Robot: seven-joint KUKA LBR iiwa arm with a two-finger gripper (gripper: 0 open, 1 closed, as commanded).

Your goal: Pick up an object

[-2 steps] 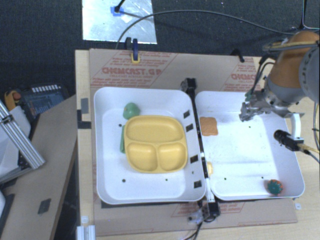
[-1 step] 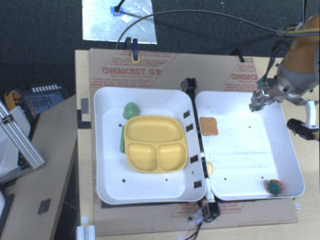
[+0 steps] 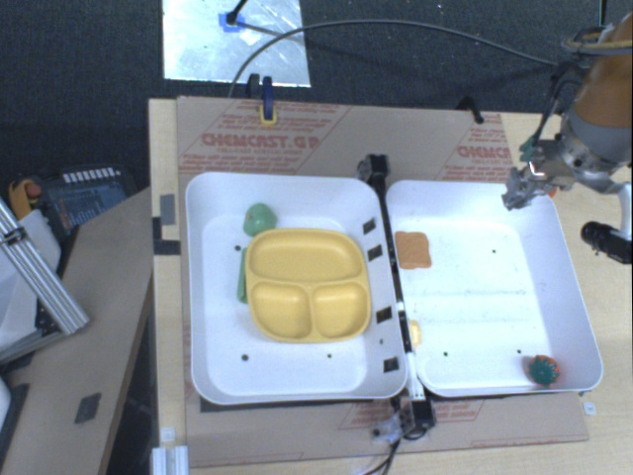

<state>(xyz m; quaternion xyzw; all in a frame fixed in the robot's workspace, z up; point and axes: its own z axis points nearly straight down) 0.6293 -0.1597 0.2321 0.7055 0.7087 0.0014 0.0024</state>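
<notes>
So, dark carpet floor (image 3: 79, 57) surrounds a tan worktop (image 3: 119, 295). A cardboard sheet (image 3: 326, 132) with red print lies on the worktop under both bins. A shiny metal plate (image 3: 235, 30) lies on the floor at top left, with blue tape on it and a black cable running across.

Left bin (image 3: 208, 364) holds a yellow divided tray (image 3: 307, 285), three compartments, sitting roughly centre. A green object (image 3: 259, 218) pokes out from behind the tray's upper left edge, touching it; a green strip runs down the tray's left side.

Right bin (image 3: 574, 295) is mostly bare white. An orange-brown square piece (image 3: 412, 249) lies flat near its upper left corner, close to the divider between the bins. A small teal and orange ball-like object (image 3: 542, 369) sits in the lower right corner, well apart from the square. A tiny yellow bit (image 3: 414, 333) sits at the left wall, by the divider.

Arm comes in from the upper right; the gripper (image 3: 521, 188) hangs over the right bin's upper right rim, away from every object. Jaws: cannot tell whether spread or pressed together, too small and blurred.

Silver aluminium rail (image 3: 40, 275) and a dark device (image 3: 84, 201) sit at far left.
</notes>
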